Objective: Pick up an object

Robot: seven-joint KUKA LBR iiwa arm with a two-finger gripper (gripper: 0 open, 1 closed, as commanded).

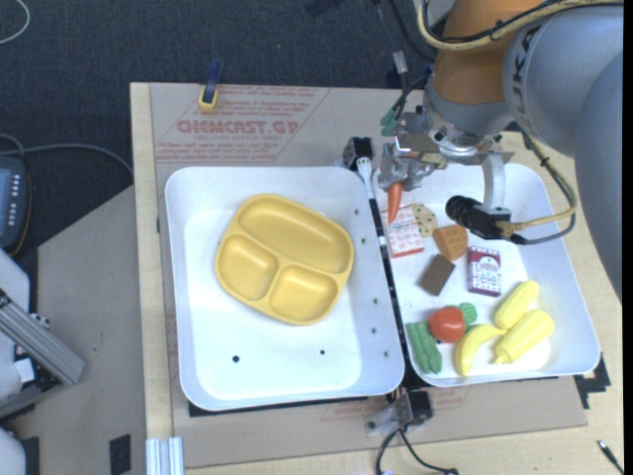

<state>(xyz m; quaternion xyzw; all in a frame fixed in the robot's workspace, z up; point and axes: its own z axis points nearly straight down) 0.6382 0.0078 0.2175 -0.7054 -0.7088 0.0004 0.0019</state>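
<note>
Resting on dark carpet, the surface (158, 265) is a light wooden bench topped with a brown cardboard sheet (247, 117) printed in red lettering, and it carries two shallow white bins side by side. The left white bin (198, 364) holds a yellow plastic plate with three compartments (285, 258). The right white bin (569, 295) holds small toy foods: a red-and-white packet (404, 236), a spotted cracker (425, 219), an orange-brown block (450, 240), a dark brown bar (436, 274), a maroon packet (484, 270), a red tomato (447, 324), a green pod (425, 347) and yellow corn and banana pieces (519, 330). The grey arm with its orange band (485, 38) reaches in from the right, and the gripper (399, 178) hangs over the rear left corner of the right bin. Its fingers are closed on the top of a small orange carrot (394, 203), which hangs upright just above the red-and-white packet, near the divider between the bins.
</note>
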